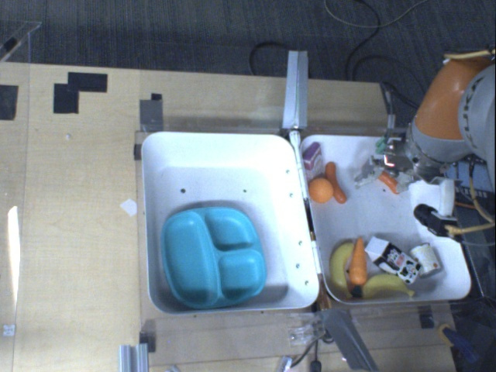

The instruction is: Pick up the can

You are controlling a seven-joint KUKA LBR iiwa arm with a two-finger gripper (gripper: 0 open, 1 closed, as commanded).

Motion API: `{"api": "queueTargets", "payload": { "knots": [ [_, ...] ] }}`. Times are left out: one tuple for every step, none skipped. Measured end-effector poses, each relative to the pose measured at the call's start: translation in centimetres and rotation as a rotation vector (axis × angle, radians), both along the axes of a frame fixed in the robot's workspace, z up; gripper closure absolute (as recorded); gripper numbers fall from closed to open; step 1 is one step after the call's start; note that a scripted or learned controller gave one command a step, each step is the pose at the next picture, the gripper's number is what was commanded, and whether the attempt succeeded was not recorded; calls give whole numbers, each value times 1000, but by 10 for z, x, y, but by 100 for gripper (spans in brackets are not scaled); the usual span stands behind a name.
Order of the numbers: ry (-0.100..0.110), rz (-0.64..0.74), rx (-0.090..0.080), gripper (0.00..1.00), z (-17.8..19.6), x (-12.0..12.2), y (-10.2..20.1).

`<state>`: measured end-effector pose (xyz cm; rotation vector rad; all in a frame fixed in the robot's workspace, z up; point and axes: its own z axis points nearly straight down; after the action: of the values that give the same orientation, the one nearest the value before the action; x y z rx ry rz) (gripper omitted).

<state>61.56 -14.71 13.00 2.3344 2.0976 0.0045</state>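
Seen from above, two shallow white bins sit side by side on a wooden bench. The left bin (155, 169) holds a blue divided plastic tray (213, 256). In the right bin (457, 285), a small purple can (311, 156) stands at the far left corner, beside an orange ball (320, 190) and a carrot (335, 183). The grey gripper (380, 169) hovers well right of the can, fingers spread, pinching nothing.

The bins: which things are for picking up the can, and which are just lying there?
For the job: can (probably the small white tin), pincer.
Just lying about: blue tray, orange, carrot beside it, second carrot, bananas, purple pot, small box.
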Motion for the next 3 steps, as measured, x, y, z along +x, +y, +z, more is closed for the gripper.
{"api": "queueTargets", "payload": {
  "knots": [
    [-6,-198,0,0,-41,-83,-26],
    [-14,-196,2,100,-29,-80,-25],
    [-3,-121,1,100,-39,-43,4]
  ]
}}
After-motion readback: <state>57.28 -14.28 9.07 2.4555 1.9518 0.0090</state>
